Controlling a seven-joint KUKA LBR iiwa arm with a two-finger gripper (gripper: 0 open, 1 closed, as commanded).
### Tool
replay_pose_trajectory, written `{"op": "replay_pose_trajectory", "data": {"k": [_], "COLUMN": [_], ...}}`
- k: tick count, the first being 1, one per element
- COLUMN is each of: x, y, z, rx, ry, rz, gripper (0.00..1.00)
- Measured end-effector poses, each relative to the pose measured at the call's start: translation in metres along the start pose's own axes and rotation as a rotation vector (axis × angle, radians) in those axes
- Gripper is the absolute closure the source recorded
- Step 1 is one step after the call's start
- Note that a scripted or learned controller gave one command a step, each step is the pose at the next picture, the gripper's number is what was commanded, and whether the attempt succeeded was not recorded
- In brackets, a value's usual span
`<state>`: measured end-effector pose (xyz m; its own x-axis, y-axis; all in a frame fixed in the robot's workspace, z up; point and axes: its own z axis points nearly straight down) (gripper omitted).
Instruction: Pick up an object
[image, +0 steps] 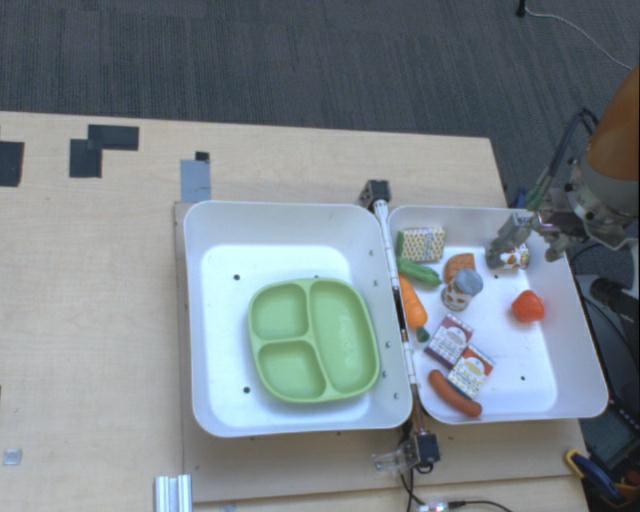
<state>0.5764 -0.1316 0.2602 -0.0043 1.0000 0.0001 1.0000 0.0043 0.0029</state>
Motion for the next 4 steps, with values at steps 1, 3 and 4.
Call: {"op": "replay_pose_trajectory", "data": {"k": [1,3,4], "x": [0.001,0.001,0.02], "y": [-0.003,-0.001,-0.084], "z": [0.173,0.161,0.173], "rx": [-0.003,-0.007,-0.007], "ry": [-0.001,-0.001,-0.002], "rz": [0.002,0.001,0.003], "gripper": [0.0,0.0,0.0]}}
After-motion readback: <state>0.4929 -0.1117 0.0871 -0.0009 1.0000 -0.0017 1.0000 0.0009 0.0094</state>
